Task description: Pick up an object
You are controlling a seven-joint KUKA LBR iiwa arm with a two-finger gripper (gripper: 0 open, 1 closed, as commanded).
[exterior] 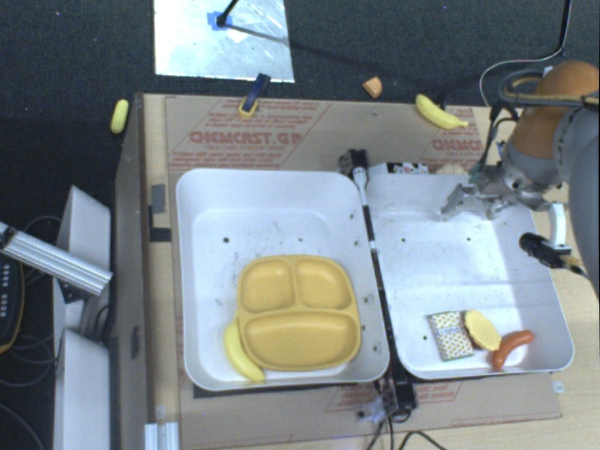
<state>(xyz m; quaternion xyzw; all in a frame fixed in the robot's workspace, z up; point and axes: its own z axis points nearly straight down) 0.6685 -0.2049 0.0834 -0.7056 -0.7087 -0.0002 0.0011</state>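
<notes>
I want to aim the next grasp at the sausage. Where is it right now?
The sausage lies in the near right corner of the right bin, just right of the yellow slice and the patterned packet.

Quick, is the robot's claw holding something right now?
Gripper: over the back of the right bin, nothing seen between its fingers; open or shut cannot be told.

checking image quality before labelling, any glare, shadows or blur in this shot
Camera view: even overhead light; glare on the reflective sheet lying on the dark floor; soft shadow beside the yellow tray in the left bin; the gripper looks slightly soft; small items in the right bin stay readable.
</notes>
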